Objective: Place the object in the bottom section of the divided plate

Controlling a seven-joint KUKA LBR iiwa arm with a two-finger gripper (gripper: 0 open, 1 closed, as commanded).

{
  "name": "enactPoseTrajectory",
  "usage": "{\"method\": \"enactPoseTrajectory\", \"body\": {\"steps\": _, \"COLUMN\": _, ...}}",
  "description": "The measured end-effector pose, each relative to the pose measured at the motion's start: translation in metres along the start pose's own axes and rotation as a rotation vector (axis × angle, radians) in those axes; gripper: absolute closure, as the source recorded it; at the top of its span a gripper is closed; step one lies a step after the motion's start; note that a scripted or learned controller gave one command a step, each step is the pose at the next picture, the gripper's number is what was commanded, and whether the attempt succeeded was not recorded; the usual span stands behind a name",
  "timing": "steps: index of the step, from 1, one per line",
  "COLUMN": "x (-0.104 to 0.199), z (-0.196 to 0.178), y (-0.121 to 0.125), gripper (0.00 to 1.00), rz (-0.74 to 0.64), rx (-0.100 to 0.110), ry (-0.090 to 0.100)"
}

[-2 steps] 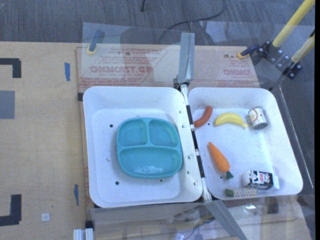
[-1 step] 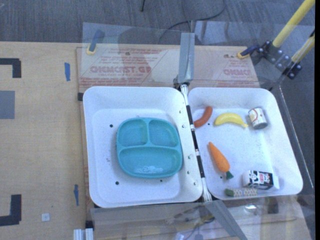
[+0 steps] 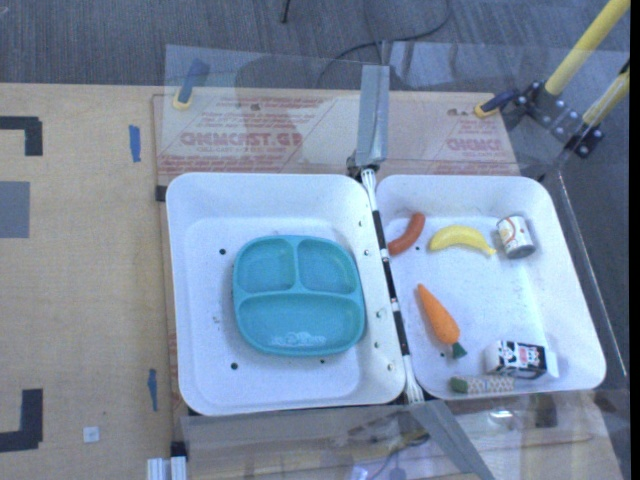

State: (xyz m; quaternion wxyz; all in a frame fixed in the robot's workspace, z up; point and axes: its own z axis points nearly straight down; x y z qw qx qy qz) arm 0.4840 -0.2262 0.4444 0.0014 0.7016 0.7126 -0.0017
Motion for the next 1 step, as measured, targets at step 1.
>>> {"method": "enactPoseTrajectory", "body": {"steps": 1, "x": 0.0904, "z": 0.0257, "y": 0.0248, "gripper": 1.00, "rz": -0.177, "rx": 0.001, "ry": 0.004}}
